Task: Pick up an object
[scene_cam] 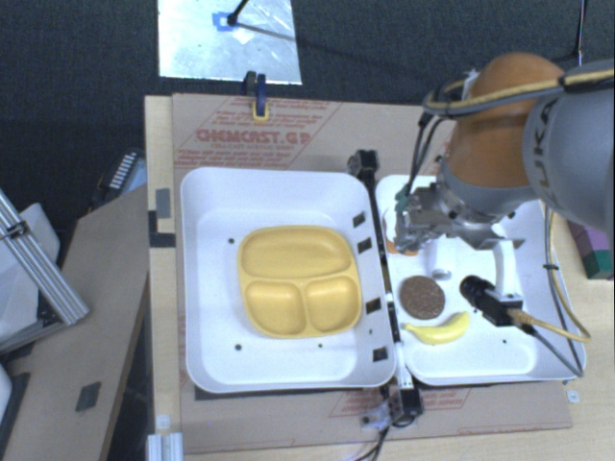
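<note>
camera view | claw [415,227] over right shallow white bin [480,355], just up-left of flat round brown disc [422,297]; its aperture unreadable | yellow toy banana [440,330] just below disc | suggest: centre over disc, drop straight, avoid banana

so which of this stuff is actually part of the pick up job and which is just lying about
Likely in the job:
gripper, over the right bin
brown disc and banana, loose in that bin near it

Just lying about, I think:
yellow divided plate in the left bin
cardboard sheet under both bins
shiny metal sheet behind them
</note>
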`<state>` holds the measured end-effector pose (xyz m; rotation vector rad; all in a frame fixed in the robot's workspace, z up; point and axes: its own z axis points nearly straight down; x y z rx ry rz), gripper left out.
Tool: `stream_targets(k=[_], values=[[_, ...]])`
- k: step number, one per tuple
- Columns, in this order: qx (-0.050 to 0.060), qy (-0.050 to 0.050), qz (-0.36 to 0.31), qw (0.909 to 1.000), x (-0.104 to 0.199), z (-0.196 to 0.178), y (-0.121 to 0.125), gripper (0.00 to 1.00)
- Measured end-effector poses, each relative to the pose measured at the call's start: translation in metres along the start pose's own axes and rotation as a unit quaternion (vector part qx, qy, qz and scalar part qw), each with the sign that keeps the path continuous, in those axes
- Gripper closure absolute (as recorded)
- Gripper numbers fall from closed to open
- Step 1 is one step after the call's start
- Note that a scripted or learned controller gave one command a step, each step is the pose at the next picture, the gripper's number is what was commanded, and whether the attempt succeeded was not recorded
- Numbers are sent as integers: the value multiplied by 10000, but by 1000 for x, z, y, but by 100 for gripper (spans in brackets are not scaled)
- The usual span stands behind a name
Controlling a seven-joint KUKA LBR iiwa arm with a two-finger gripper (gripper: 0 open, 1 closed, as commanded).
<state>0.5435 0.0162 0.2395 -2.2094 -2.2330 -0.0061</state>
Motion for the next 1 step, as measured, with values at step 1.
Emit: stream_targets(k=[1], values=[[6, -2, 4, 10000, 50, -6, -3, 100]])
